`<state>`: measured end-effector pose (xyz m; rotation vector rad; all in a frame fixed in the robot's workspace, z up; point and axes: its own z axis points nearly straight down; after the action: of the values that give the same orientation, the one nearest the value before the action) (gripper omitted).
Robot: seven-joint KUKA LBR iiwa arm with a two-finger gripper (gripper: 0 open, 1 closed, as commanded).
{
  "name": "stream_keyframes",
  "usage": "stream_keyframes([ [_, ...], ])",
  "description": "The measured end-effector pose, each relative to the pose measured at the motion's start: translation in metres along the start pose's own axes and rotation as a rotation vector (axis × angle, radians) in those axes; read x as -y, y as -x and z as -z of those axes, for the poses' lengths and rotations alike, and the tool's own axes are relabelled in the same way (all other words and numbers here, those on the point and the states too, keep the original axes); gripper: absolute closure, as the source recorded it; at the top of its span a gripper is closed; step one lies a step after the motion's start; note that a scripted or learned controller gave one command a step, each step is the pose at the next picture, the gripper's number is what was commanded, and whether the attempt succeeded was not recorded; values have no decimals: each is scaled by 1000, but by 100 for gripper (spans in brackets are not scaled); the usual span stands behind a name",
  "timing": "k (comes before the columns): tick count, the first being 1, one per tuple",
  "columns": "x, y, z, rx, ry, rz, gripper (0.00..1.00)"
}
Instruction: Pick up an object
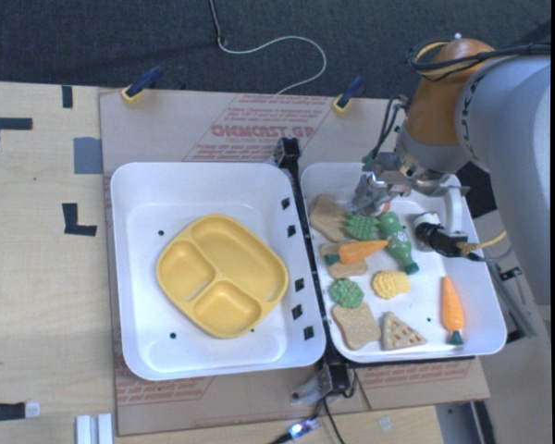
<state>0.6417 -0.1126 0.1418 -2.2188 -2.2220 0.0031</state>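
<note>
While the arm reaches in from the right, its gripper sits low over the back of the right bin, just above a cluster of toy food. Finger spacing: cannot tell; the metal tips merge with the items beneath them, and nothing is plainly seen between them.

Right bin contents, camera view: a green leafy piece directly under the gripper, touching a tan bread-like slice at its left. An orange carrot lies crosswise just in front of these. A green bottle-shaped item with a red cap lies beside the carrot's right end. Nearer the front: a green broccoli piece, a yellow corn piece, a toast slice and a triangular waffle-like wedge. A second carrot lies alone by the right wall, well apart from the cluster.

Left bin: one yellow divided tray, three compartments, lying flat near the middle.

Both bins rest on a cardboard sheet, held by two blue-and-yellow clamps at the back edge.
</note>
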Motion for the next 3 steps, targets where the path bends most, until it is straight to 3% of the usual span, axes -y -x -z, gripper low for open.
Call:
stream_keyframes([
  [1,-5,1,59,0,1,1,100],
  [2,-5,0,80,-1,-2,1,100],
  [3,20,-51,83,-2,-6,5,100],
])
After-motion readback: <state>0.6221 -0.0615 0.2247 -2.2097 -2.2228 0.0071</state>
